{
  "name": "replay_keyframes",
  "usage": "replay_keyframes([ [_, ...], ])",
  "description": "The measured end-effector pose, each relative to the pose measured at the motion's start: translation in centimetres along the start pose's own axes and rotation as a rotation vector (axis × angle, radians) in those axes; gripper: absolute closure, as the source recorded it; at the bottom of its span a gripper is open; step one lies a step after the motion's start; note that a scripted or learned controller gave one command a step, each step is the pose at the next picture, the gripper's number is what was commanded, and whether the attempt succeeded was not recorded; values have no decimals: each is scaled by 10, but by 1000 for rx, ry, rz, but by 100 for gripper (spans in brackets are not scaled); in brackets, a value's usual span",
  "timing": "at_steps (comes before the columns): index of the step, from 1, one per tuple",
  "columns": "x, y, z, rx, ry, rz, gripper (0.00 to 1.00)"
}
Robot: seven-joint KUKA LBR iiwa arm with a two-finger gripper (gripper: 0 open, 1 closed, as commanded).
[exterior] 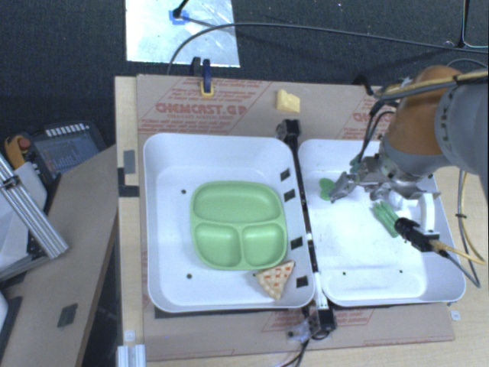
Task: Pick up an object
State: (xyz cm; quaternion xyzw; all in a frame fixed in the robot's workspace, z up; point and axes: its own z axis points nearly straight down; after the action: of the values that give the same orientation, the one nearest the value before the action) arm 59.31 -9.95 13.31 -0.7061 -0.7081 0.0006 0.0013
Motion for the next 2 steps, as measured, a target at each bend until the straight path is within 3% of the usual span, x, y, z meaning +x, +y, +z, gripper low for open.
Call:
replay_keyframes([
  [1,-1,2,-14,-6,-2,3,100],
  [2,-11,0,-71,-10,-3,4,100],
])
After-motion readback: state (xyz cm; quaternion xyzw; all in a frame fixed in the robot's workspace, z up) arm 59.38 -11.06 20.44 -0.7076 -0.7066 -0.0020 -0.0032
